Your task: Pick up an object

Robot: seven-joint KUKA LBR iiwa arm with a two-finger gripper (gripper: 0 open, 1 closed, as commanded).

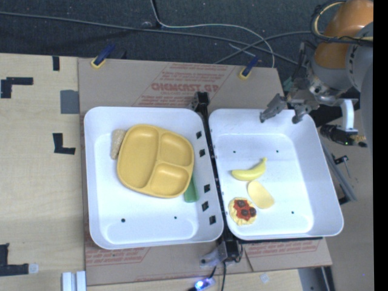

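Above the right bin's (303,223) far rim, hand (282,113) spread wide, empty; curved smooth banana (250,171) below.

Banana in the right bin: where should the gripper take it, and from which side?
Grip the banana across its thick middle, coming straight down. It lies flat and curved, clear of the yellow chip, so fingers likely fit either side. The gripper is open, up at the bin's far rim.

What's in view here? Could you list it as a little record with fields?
left bin: yellow tray, tan piece at its left edge, green piece at its right edge
right bin: banana, yellow slice, pizza toy
pincer: open, over the right bin's far rim, holding nothing
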